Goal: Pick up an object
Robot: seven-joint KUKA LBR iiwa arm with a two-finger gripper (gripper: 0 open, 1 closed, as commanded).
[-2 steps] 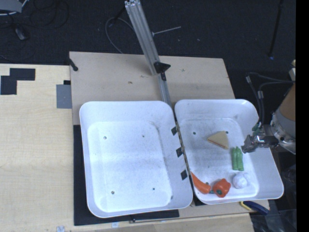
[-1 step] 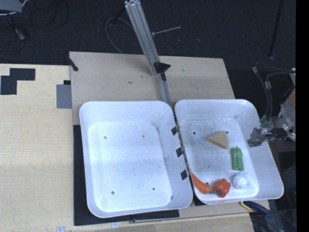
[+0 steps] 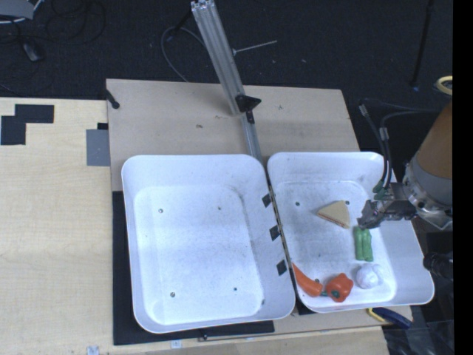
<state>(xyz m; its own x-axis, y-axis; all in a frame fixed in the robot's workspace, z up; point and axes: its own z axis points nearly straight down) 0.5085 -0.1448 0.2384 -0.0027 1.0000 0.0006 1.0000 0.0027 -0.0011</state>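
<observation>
The right bin (image 3: 325,165) holds a tan wedge (image 3: 335,213), a green block (image 3: 363,245), a small white ball (image 3: 367,276) and a red-orange pepper-like toy (image 3: 325,285). My gripper (image 3: 369,219) reaches in from the right edge and hovers low just above the upper end of the green block, right of the tan wedge. Nothing shows between its tips. The dark fingers are small and bunched, so their spread is unclear.
The left bin (image 3: 194,242) lies beside the right one, with black clips (image 3: 275,231) along the shared edge. A metal pole (image 3: 222,58) slants up from behind the bins. Cables hang at the right, near the arm.
</observation>
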